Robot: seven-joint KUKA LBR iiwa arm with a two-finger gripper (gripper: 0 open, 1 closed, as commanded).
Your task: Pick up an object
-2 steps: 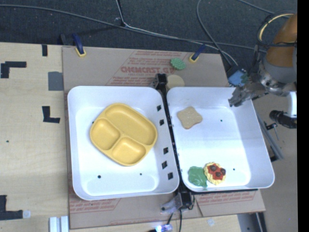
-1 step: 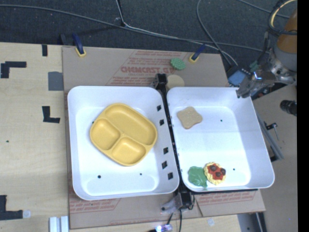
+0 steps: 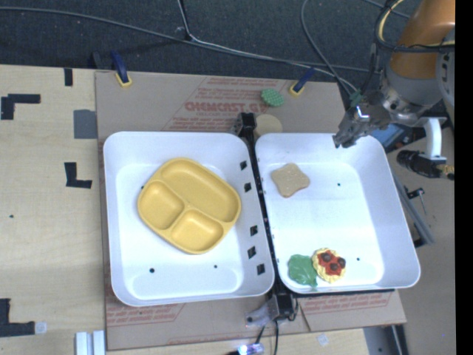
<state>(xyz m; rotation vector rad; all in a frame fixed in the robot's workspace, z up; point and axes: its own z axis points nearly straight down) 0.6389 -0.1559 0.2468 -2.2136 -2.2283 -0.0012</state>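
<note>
Table (image 3: 44,198): carries two white bins set side by side, so one arm can reach both.
Left bin (image 3: 118,220): holds one yellow tray (image 3: 190,205), lying flat and turned at an angle, three compartments up.
Right bin (image 3: 369,220): holds the small pick candidates, three in all.
Bread (image 3: 289,179): one tan slice, flat, upper left of the right bin, well apart from the rest; likely the easiest to grasp.
Leaf (image 3: 300,269): one green piece at the front edge, touching the pizza (image 3: 329,264), one red-and-yellow piece; the contact may hamper a clean grasp.
Green piece (image 3: 272,97): one, on the table behind the bins.
Tool (image 3: 346,138): hangs over the right bin's far right corner, holding nothing; finger spread cannot be told.
</note>
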